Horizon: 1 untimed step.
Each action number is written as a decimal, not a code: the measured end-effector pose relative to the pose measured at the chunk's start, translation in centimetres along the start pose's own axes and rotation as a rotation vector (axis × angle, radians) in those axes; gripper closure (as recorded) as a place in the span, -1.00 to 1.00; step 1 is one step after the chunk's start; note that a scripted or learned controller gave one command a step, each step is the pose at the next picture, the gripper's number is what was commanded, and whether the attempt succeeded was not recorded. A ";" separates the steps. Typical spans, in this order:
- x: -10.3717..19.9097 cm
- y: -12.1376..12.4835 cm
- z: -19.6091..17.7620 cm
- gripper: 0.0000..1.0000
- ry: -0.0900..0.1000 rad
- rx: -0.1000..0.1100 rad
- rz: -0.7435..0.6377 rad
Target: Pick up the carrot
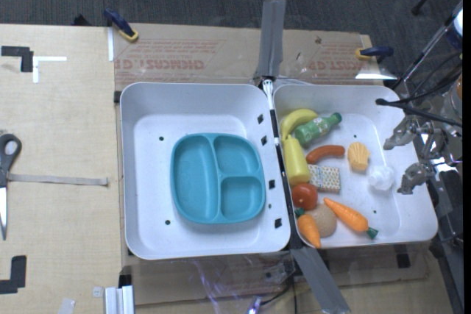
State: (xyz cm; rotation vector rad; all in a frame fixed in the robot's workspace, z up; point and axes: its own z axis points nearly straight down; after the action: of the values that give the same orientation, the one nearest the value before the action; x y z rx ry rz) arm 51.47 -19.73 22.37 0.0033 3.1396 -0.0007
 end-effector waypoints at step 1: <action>3.6 3.7 6.6 -1.00 0.000 0.000 -0.051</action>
State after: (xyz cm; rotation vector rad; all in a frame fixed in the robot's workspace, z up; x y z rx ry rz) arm 47.90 -16.00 15.74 -0.0763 3.1382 -0.0009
